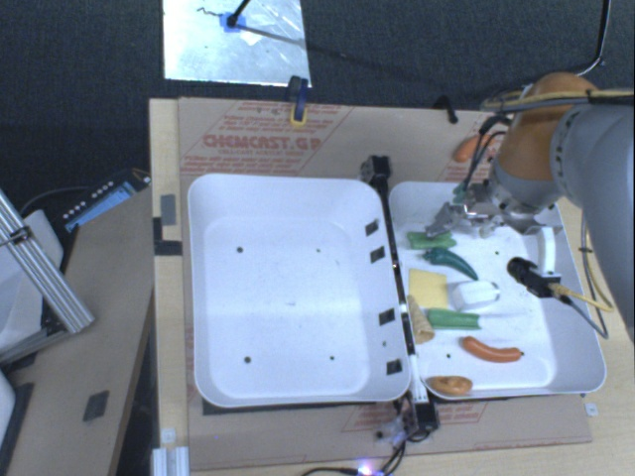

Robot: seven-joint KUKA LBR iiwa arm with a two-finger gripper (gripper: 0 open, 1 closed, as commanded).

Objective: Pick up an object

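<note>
My gripper (462, 207) hangs low over the far part of the right bin (575, 360), just above and right of a light green piece (431, 237). Nothing shows in its grasp. Below that piece lie a dark green pepper (452, 261), a yellow wedge (428, 288), a white lump (474, 293), a green pod (454, 317), an orange-red sausage (492, 350), a tan stick (421, 324) by the divider, and a brown roll (451, 385) at the near rim.
The left bin (213, 191) sits beside the right one, with black clips (386, 316) along the shared edge. A small orange thing (463, 150) lies on the bench beyond the right bin. The grey arm (595, 167) covers the right bin's far right corner.
</note>
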